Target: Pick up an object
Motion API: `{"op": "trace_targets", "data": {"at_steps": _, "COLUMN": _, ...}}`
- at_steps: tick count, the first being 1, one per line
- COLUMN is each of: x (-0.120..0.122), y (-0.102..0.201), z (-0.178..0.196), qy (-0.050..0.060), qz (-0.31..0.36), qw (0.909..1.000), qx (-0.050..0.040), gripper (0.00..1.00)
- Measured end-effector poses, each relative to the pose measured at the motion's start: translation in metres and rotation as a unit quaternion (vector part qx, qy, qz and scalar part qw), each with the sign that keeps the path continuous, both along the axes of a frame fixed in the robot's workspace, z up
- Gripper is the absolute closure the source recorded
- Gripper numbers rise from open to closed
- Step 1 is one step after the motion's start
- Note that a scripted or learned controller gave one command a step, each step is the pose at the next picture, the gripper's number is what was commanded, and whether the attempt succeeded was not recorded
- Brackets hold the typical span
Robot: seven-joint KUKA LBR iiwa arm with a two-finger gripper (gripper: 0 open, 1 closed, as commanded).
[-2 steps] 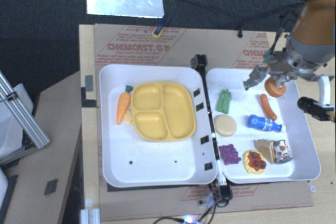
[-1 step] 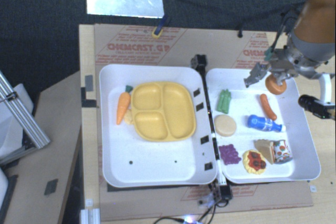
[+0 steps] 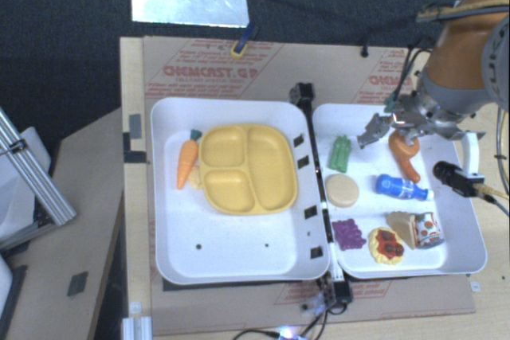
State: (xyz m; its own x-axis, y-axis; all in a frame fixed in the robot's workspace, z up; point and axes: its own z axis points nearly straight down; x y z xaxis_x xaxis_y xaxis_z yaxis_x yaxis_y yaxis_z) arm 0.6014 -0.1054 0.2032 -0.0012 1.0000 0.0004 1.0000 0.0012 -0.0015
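While arm (image 3: 470,36) reaches in from right over rear of right bin (image 3: 478,247), gripper (image 3: 381,127) hangs above bin's back-left area, fingers (image 3: 371,133) apart, nothing btwn them. Orange hook-shaped toy (image 3: 405,155) just right of gripper, blue bottle (image 3: 401,187) in front of it. Green veg (image 3: 340,153) left of gripper, near bin wall. Tan disc (image 3: 342,190), purple grapes (image 3: 348,233), pizza toy (image 3: 386,245), small carton (image 3: 428,229) toward front. Left bin (image 3: 171,251): yellow divided plate (image 3: 243,168) w/ carrot (image 3: 186,159) beside its left edge.
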Motion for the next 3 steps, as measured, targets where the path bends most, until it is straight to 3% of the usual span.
{"op": "trace_targets", "data": {"at_steps": 2, "x": 0.001, "y": 0.006, "z": -0.114, "qy": 0.000, "qz": 0.000, "qw": 1.0000, "qx": 0.0002, "gripper": 0.00}}
{"op": "trace_targets", "data": {"at_steps": 3, "x": 0.003, "y": 0.004, "z": -0.099, "qy": -0.004, "qz": 0.000, "qw": 1.0000, "qx": -0.0013, "gripper": 1.00}}
